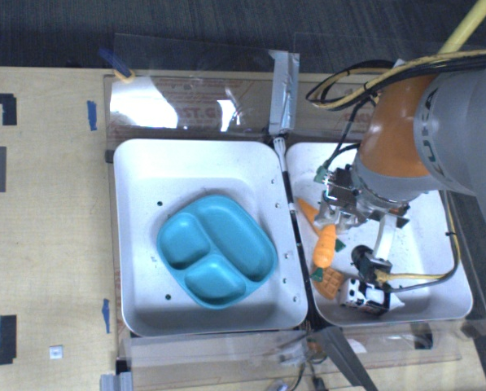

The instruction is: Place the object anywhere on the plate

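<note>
1. Blue three-compartment plastic plate (216, 251), in left shallow white bin (137, 177): sat unloaded.
2. Orange toy carrot (325, 249), in right shallow white bin (430, 243), beside the divider: lay just beneath grey two-finger gripper (338, 217); grip state could not be told.
3. Judged at pick-up step; called next for firm grasp, lift, leftward carry.

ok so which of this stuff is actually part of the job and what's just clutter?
Job: blue plate in the left bin; gripper over the right bin; orange carrot beside it, likely the object.
Lying about: small orange piece up-left of the carrot; ridged orange block below it.
</note>
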You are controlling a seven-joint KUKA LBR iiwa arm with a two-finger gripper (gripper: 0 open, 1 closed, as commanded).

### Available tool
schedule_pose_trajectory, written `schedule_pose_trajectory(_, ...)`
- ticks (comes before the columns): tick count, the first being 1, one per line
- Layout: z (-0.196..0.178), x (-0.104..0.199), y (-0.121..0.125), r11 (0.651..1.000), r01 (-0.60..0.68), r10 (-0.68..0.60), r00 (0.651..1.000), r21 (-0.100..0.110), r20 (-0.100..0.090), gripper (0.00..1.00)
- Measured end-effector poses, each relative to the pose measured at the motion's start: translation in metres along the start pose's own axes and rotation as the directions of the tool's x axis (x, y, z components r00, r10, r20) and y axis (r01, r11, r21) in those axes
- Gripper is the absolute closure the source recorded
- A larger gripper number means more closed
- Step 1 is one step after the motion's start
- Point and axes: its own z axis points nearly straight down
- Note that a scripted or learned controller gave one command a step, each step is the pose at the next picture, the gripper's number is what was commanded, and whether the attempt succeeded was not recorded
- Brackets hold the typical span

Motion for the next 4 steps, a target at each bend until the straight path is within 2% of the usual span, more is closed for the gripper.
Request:
schedule_pose_trajectory(1,0.001,0.052,-0.062,1.000,0.028,-0.028,1.000,0.001,0.001,1.00)
schedule_pose_trajectory(2,0.001,0.050,-0.061,1.000,0.024,-0.024,1.000,0.000,0.002,0.00)
schedule_pose_trajectory(3,-0.009,0.051,-0.060,1.000,0.025,-0.025,1.000,0.000,0.002,1.00)
schedule_pose_trajectory(4,0.058,0.091,-0.075,0.999,-0.049,0.049,0.999,-0.006,-0.002,1.00)
